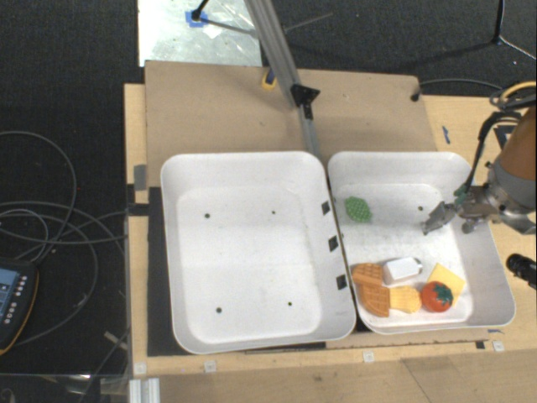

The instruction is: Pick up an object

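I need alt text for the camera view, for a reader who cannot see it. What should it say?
A grey robot arm reaches from the right, its gripper above the right white bin, holding nothing visible. That bin holds a green object, a waffle, a white block, a yellow wedge and a tomato.

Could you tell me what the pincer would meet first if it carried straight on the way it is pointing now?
Probably the bare floor of the right bin: the pincer points left and downward. The green object lies farther along, though depth is unclear.
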Controlling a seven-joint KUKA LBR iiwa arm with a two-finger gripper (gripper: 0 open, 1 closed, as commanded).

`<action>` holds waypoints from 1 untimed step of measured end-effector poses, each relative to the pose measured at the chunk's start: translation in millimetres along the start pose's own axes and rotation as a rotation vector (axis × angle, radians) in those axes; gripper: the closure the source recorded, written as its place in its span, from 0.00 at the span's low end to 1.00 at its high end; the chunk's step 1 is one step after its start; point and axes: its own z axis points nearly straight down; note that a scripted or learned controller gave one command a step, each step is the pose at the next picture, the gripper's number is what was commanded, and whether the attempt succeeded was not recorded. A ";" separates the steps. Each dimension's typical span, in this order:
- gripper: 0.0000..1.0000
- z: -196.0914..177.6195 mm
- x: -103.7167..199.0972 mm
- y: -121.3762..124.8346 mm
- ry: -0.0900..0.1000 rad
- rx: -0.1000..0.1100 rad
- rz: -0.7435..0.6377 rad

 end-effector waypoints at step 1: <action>0.00 51.2 7.4 7.0 0.000 0.000 0.000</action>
